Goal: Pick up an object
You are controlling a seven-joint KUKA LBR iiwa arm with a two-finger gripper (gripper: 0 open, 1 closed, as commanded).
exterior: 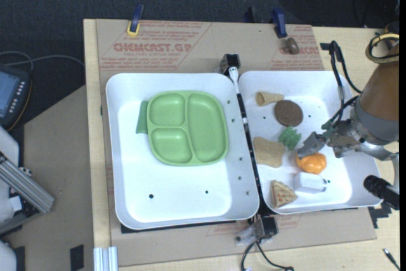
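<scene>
The right bin holds several small items: a tan cone, a brown round disc, a green broccoli-like piece, a tan bread-like piece, an orange fruit, a white block and a triangular wedge. My gripper reaches in from the right and hangs low just above the orange fruit, right of the green piece. Its grey tip overlaps the fruit's upper edge. I see nothing held in it.
The left bin carries a green divided plate. A black divider strip runs between the bins. The arm's grey and orange body covers the right bin's right edge. Clamps stand at the board's back edge.
</scene>
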